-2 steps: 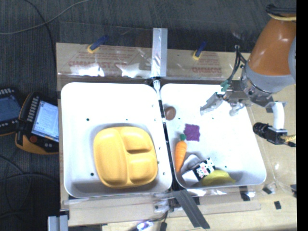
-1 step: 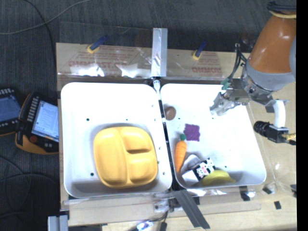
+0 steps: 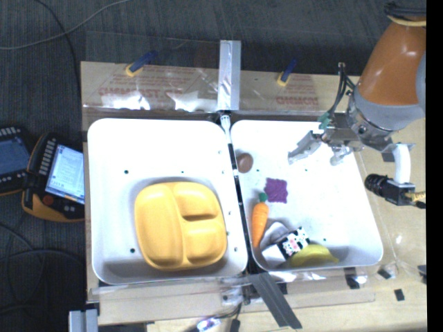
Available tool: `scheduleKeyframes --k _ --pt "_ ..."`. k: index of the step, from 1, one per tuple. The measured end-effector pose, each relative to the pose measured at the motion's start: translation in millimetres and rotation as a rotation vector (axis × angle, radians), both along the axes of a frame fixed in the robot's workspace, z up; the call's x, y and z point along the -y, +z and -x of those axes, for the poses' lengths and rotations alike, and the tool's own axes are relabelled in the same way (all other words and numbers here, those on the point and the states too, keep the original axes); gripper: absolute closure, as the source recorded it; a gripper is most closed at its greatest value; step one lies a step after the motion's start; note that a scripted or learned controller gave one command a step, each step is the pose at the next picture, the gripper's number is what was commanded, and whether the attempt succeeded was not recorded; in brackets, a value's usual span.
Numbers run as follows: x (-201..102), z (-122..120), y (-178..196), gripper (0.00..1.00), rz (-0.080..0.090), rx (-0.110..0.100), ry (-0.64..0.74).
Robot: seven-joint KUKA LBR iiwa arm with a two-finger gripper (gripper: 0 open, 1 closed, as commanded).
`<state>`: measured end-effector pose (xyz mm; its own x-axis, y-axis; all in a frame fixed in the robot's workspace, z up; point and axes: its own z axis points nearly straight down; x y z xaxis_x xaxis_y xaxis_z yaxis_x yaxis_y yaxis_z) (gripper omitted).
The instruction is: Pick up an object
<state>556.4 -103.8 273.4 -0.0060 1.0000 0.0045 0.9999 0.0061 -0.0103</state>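
My gripper hangs over the upper right part of the right bin, its two grey fingers spread open with nothing between them. Below and left of it lie a purple toy, an orange carrot and a small brown round piece. At the bin's front edge sit a yellow banana and a black-and-white toy on a white piece. The gripper is apart from all of them.
The left bin holds a yellow divided plate. A raised divider separates the two bins. A handheld pendant lies off the bench at the left. A black fitting sticks out by the right bin's rim.
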Motion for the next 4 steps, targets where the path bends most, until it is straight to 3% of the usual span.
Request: scheduleKeyframes --k 1,2,3,4 --pt "7 -36 -180 0.0 0.004 0.006 0.031" --pt "-4 -12 -183 0.0 0.012 0.028 0.122" --pt "-8 -13 -175 1.0 0.004 0.024 0.124" --pt "-67 -50 -93 1.0 0.006 0.004 -0.097"
